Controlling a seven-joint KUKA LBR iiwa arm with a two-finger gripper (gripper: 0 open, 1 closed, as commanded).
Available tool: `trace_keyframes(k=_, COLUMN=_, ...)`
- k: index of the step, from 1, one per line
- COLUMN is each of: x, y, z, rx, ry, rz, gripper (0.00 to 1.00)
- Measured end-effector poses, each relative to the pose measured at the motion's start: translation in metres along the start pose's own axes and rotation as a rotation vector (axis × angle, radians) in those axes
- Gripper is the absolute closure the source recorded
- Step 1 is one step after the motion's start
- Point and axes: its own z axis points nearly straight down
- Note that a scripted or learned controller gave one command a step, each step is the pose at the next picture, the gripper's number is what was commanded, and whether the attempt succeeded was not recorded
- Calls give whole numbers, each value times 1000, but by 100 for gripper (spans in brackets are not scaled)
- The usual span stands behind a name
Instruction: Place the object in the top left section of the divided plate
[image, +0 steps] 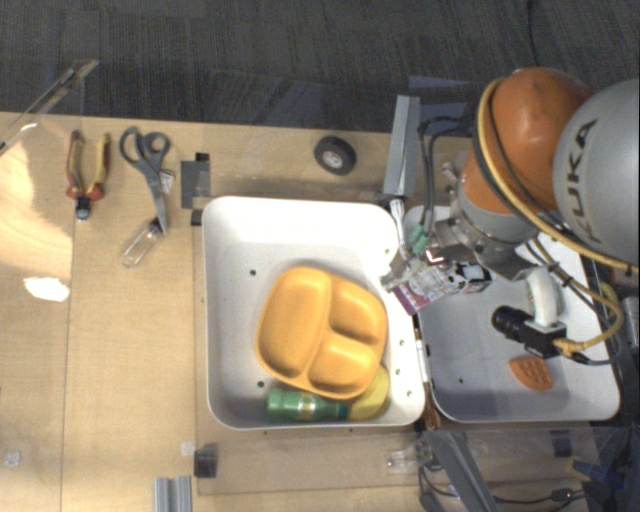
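Observation:
A yellow divided plate (322, 330) lies tilted in the left white bin (230, 300), its sections bare. My gripper (412, 272) hangs over the wall between the two bins, just right of the plate's upper right corner. It is shut on a small purple and white packet (424, 288), which sticks out below the fingers above the bin rim. The arm's orange band and grey wrist cover the top of the right bin.
A green can (297, 403) and a yellow fruit (371, 396) lie partly under the plate's lower edge. An orange piece (531, 373) lies in the right bin (470, 380). Scissors (152, 170), red pliers (84, 172) and a tape roll (335, 154) lie on the bench.

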Motion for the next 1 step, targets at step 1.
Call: trace_keyframes(k=1, x=0, y=0, z=0, rx=0, ry=0, rz=0, gripper=0)
